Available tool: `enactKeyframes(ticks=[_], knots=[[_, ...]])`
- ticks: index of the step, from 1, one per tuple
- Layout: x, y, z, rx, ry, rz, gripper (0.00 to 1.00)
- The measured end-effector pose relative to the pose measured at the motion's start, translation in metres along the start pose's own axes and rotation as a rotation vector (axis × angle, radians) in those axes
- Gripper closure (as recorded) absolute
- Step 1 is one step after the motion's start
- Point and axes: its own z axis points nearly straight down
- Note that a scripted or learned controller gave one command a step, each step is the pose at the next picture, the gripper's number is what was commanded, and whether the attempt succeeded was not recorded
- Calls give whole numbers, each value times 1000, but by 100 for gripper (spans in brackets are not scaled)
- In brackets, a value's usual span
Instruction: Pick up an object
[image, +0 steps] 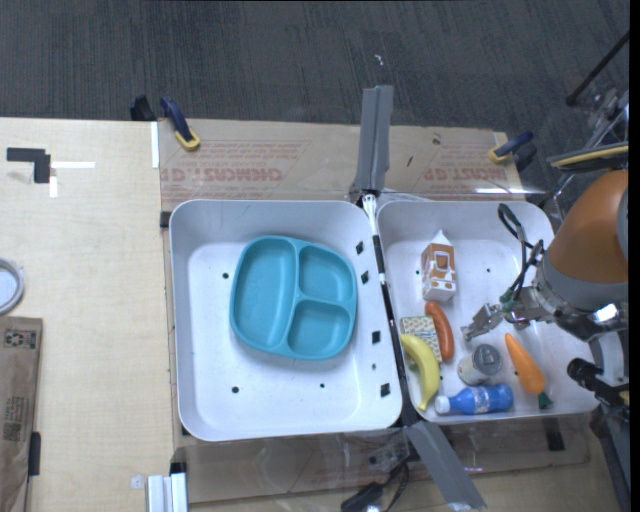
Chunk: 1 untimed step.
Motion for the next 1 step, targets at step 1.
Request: enactKeyframes(ticks=[1], knots=[[6,25,-1,-3,-2,-243,0]])
